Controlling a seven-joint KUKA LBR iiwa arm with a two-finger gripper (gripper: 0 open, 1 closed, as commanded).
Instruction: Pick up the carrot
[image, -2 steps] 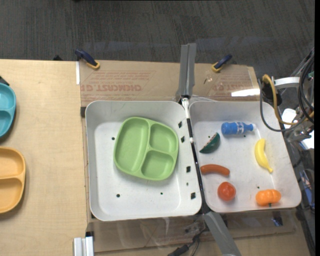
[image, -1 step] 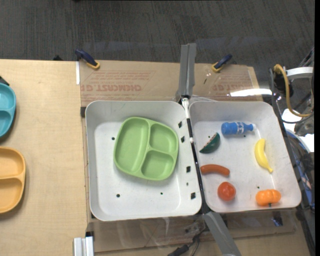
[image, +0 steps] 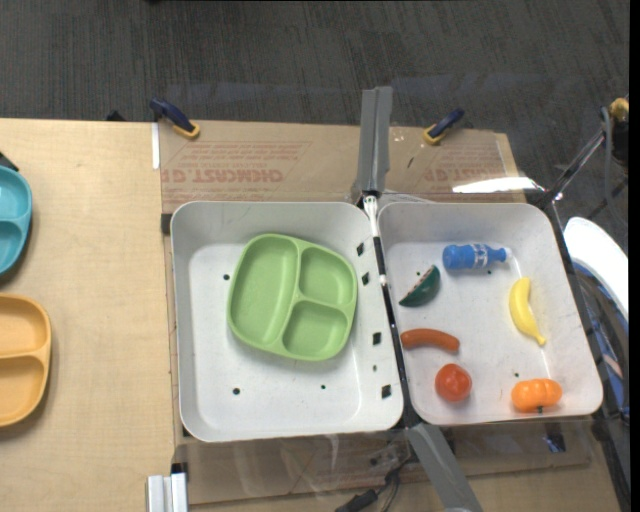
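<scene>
Pincer state: can't tell from here, so I plan as if starting fresh. The carrot (image: 430, 341), I judge, is the long orange-red piece in the right bin (image: 572, 300), lying flat near the bin's left wall, long axis approx left-right w/ a slight curve. The watermelon slice (image: 421, 286) sits just above it in the view and the tomato (image: 452, 382) just below to the right; both are near but not touching.

To do it well: come in over the right bin and drop straight down on the carrot's middle. Set the pincer across the short axis so it closes on the thin sides, not the ends. Keep clear of the tomato, which prob. rolls if nudged. The bin wall is close on the left, so stay centred or a bit right. Lift slowly and check the carrot comes up w/ me.
</scene>
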